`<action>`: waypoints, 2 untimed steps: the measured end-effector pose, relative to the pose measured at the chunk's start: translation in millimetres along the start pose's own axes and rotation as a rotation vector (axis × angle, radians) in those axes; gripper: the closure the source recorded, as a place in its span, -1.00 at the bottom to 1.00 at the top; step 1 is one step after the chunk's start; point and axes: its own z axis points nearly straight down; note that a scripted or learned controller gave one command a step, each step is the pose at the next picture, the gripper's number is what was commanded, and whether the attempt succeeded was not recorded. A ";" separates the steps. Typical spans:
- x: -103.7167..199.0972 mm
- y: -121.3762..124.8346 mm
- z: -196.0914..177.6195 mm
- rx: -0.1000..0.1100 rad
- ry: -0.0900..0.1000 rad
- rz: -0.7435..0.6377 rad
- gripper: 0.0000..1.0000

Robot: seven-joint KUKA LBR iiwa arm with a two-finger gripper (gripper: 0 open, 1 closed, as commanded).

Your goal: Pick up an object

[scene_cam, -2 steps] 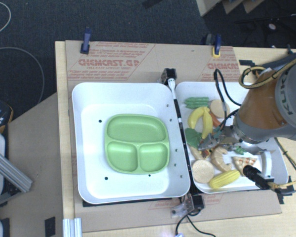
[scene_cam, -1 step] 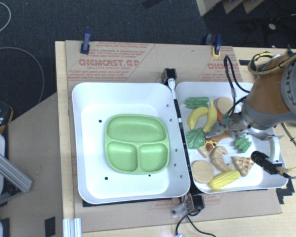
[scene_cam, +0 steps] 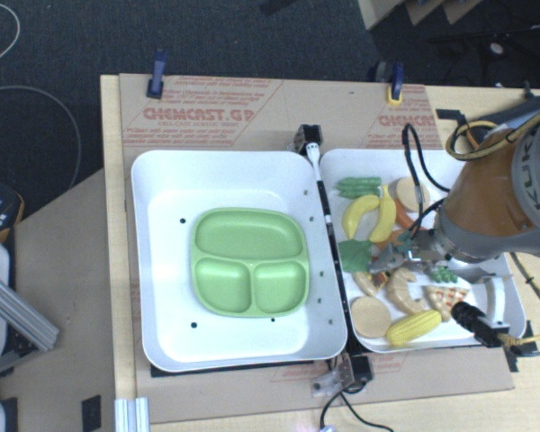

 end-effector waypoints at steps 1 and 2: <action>-24.0 27.6 1.9 0.006 0.005 -0.005 -1.00; 3.7 -2.0 -3.0 -0.018 -0.023 0.010 -1.00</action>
